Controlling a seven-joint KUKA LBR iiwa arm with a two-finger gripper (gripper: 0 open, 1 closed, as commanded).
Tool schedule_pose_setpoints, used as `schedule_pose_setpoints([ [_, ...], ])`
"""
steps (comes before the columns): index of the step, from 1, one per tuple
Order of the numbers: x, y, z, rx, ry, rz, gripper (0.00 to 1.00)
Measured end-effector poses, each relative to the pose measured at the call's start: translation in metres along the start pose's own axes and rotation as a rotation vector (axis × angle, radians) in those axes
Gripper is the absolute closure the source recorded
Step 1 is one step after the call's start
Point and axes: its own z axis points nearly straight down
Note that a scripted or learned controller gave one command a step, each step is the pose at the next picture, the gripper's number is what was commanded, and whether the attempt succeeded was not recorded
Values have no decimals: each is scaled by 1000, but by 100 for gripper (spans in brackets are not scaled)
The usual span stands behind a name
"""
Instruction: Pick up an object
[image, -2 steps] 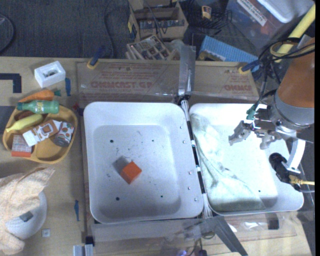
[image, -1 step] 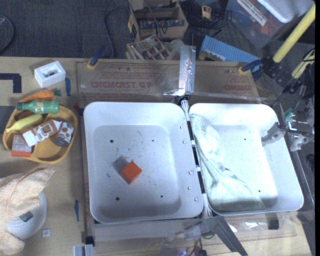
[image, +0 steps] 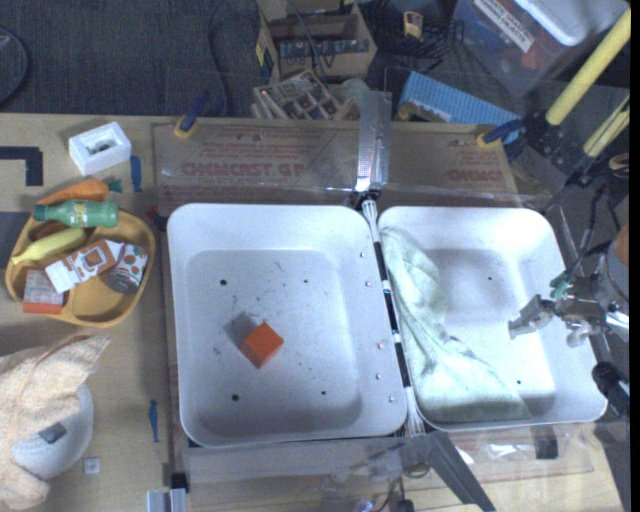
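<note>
Two shallow white bins sit side by side on the desk (image: 120, 400), and your target choice is narrow. Note that the left bin (image: 200, 250) holds a single orange block (image: 263, 344), lying slightly left of center on the bin floor, rotated so its corners point toward the bin walls, well apart from every wall. Note also that the right bin (image: 540, 240) holds a pale crumpled cloth (image: 425, 300), draped along its left side against the divider and trailing toward the near edge. Locate the claw (image: 530, 318) at the right edge of the right bin, just above the floor, with nothing between its fingers; whether it is spread or closed cannot be told from this view, so treat its state as unconfirmed. Judge the step in hand as target selection and approach. If you choose the block, carry the claw across the divider with enough height to pass over the cloth and the bin rims, then turn the wrist so the fingers meet two flat faces rather than two corners. Descend straight over the block's center, since an offset descent is likely to push it aside on the smooth floor. If you choose the cloth instead, aim at a raised fold, not a flat patch. Ignore the wooden bowl of toy food (image: 80, 270) at the far left.
</note>
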Motion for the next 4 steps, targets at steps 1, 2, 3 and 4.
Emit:
schedule_pose_setpoints([
  [1, 75, -11, 39, 2, 1, 55, 0],
  [2, 18, 45, -36, -2, -1, 93, 0],
  [3, 124, 13, -30, 2, 1, 163, 0],
  [4, 60, 40, -8, -1, -1, -36, 0],
])
